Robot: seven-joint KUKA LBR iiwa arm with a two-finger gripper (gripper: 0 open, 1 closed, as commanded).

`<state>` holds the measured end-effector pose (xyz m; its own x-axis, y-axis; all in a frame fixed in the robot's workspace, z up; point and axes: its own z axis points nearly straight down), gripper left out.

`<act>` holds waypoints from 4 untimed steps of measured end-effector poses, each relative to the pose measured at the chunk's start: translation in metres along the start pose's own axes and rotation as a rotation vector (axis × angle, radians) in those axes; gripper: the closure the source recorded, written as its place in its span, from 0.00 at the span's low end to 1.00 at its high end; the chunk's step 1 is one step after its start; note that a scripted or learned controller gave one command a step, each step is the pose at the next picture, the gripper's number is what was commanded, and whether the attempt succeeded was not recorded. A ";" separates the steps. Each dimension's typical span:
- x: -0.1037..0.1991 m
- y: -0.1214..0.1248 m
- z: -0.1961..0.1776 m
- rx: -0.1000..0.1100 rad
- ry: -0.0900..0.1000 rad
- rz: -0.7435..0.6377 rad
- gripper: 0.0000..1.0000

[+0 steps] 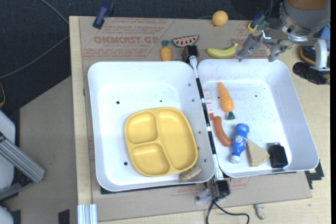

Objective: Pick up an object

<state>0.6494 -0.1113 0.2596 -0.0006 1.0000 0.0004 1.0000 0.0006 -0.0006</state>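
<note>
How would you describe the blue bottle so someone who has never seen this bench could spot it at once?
Find the right-hand white bin and look toward its near edge. The blue bottle lies there with its white cap end nearest the camera, between an orange sausage and a tan wedge. It is the bin's one blue thing.

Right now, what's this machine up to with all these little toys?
A robot arm's gripper hangs open above the far edge of the right bin, holding nothing. It is meant to pick something up. That bin holds a toy carrot, a sausage, a blue bottle, a tan wedge and a black block. The left bin holds a yellow divided plate. A banana lies just outside, near the gripper.
</note>
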 end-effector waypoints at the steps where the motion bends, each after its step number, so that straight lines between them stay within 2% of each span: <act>1: 0.027 -0.014 0.076 0.001 0.000 0.000 0.00; 2: 0.010 -0.026 0.169 0.003 0.000 0.002 0.00; 3: 0.010 -0.024 0.158 -0.002 0.000 0.002 1.00; 4: 0.089 -0.038 0.074 -0.003 0.001 -0.002 1.00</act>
